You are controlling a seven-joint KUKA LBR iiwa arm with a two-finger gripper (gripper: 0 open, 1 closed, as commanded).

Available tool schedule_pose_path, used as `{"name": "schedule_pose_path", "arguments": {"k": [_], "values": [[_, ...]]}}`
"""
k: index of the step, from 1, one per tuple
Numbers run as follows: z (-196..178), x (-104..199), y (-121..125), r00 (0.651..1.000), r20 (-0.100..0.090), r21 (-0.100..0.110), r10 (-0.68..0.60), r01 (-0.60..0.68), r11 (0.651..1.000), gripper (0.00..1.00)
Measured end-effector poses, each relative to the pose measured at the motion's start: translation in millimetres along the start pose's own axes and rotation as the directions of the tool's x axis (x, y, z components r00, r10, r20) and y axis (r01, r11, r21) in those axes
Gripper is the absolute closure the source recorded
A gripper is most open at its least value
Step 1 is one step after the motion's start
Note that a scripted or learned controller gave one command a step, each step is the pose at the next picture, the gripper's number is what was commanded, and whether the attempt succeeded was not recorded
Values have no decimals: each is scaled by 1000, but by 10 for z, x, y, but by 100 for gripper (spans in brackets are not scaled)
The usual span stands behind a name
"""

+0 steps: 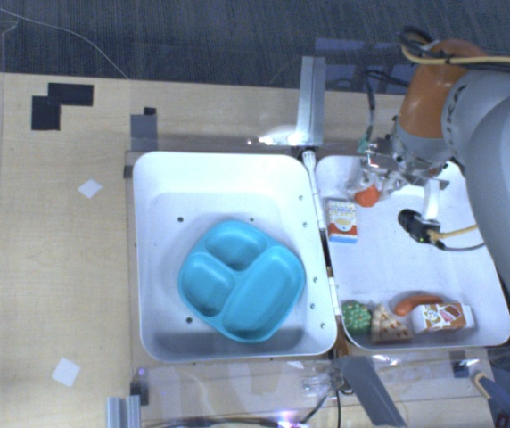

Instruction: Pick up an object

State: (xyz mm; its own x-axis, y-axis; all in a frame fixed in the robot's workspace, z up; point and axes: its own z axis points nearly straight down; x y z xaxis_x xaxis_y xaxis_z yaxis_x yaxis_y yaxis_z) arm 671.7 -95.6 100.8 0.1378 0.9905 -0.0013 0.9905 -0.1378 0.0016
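My gripper (373, 185) hangs low over the far left corner of the right bin (469, 275). A small orange-red object (367, 197) sits right at its tip, and the view does not settle whether it is held or just lying under the gripper. Just in front of it a small white carton (342, 219) with red and blue print lies against the bin's left wall. At the bin's near edge lie a green item (356, 315), a speckled packet (387, 325), an orange sausage-shaped piece (412, 303) and a white carton with a red label (440, 316).
The left bin (161, 239) holds a blue divided plate (242, 279). A black fitting on a yellow cable (418, 225) dangles from the arm over the right bin's middle. The arm's grey body (500, 141) covers that bin's far right corner.
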Motion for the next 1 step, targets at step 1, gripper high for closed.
{"name": "schedule_pose_path", "arguments": {"k": [1], "values": [[-822, 717, -448, 999, -2, 1, -52, 52, 999, 100]]}}
